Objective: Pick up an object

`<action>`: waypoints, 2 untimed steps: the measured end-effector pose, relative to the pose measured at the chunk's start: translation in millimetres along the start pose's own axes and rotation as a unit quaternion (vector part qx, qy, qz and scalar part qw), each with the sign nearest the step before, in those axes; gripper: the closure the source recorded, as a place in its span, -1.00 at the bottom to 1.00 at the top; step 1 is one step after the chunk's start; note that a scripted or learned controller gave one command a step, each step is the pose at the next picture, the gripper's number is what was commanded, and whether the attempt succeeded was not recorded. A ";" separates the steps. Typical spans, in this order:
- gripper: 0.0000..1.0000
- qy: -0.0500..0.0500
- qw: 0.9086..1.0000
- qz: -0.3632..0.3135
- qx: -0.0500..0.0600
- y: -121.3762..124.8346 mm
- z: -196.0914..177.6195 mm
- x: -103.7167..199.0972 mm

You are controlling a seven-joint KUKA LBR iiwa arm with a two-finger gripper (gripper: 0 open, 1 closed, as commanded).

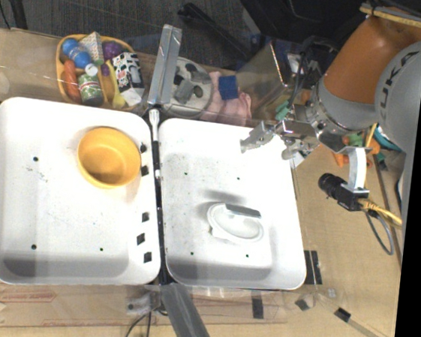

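Observation:
A yellow bowl sits upright in the left bin, near its far side. A white lid-like dish with a grey edge lies in the right bin, toward the front. My gripper hangs over the far right corner of the right bin, well above and beyond the white dish. Its two grey fingers are spread apart with nothing between them.
Behind the bins stand a yellow basket of small toys and bottles, a grey object, and blue and pink items. A black cable and connector lie on the bench at the right. A grey divider bar rises between the bins.

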State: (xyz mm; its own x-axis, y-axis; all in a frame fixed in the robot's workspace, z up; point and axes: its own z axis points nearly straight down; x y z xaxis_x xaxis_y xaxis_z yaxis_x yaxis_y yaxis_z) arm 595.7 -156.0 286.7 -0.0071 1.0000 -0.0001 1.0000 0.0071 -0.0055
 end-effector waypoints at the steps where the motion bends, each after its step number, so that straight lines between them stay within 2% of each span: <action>1: -1.00 0.000 1.000 -0.009 0.000 -30.9 73.0 -9.0; 2: -1.00 0.000 0.999 -0.050 -0.002 -35.4 193.0 12.3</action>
State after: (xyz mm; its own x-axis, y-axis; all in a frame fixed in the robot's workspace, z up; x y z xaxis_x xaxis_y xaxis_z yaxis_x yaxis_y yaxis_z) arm 559.2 -144.0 93.8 -0.1074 0.9942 0.0001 0.9942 0.1074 -0.0011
